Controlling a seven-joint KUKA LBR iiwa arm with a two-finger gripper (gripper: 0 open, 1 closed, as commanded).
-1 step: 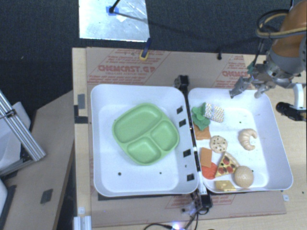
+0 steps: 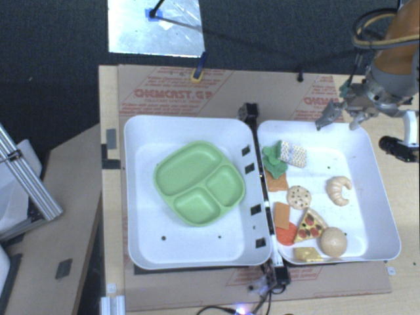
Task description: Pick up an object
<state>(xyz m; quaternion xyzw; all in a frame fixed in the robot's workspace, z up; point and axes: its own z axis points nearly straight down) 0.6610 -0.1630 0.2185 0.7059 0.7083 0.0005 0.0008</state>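
Camera view: two-finger gripper (image 2: 341,115) hovers at upper right over the right white bin's (image 2: 374,176) far rim, fingers spread, nothing between them. Nearest pick, the tan curved croissant (image 2: 339,189), lies lower in frame, long axis roughly vertical.

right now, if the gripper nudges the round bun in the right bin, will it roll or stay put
The round bun looks domed, so it would probably roll or skid. The pizza slice beside it may check it leftward. Likely light, being toy food.

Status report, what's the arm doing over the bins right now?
Gripper open, above right bin's far edge, holding nothing. Croissant nearest below, untouched. Nothing in the way.
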